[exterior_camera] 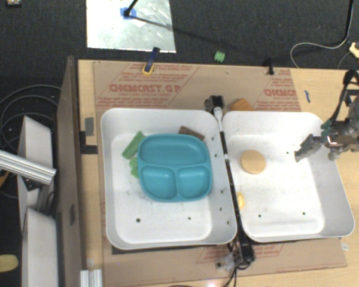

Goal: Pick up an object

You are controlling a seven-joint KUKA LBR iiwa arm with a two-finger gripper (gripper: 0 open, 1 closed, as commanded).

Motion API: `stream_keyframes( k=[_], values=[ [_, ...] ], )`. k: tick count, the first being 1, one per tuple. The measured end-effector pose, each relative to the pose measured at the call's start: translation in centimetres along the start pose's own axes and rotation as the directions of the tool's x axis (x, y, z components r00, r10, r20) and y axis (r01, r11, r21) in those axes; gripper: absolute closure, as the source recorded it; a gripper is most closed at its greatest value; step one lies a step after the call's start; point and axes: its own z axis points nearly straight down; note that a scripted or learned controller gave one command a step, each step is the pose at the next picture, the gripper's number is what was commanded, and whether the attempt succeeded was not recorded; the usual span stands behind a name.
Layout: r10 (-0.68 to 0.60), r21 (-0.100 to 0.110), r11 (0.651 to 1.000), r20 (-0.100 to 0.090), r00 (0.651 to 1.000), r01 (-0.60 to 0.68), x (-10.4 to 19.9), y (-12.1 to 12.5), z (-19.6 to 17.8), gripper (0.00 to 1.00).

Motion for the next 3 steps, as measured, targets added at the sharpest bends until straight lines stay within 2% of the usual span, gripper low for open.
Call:
stream_keyframes(
  k=[1, 2, 3],
  values=[
    [-0.006, 0.007, 1.000, -0.004, 1.000, 0.006, 4.9, 1.2, 12.6, 0.00],
    [-0.005, -0.002, 1.000, -0.001, 1.000, 0.005, 5.9, 7.9, 19.4, 0.00],
    [-0.001, -0.002, 1.000, -0.001, 1.000, 0.001, 5.7, 7.8, 18.0, 1.00]
  ],
)
